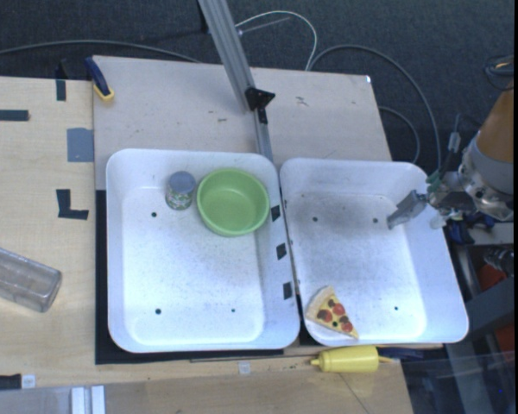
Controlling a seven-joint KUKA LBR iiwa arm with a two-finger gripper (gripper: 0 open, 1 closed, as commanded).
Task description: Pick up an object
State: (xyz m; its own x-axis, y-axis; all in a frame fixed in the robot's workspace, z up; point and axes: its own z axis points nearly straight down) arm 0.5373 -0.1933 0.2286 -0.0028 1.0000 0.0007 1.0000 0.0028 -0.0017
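A pizza slice toy (331,311) lies in the front left corner of the right bin (354,231), partly on its rim. Over in the left bin (190,309), a green bowl (233,201) sits at the back with a small grey can (180,190) just to its left. My gripper (412,205) hangs over the right bin's far right side, near the rim, well apart from the pizza slice. Nothing shows in it. The arm's orange band (501,128) is at the right edge of the view.
A yellow squeeze bottle (350,360) lies on the bench in front of the right bin. A metal pole (233,50) slants down to the bins' back edge. A clear plastic container (17,276) lies on the bench at the far left.
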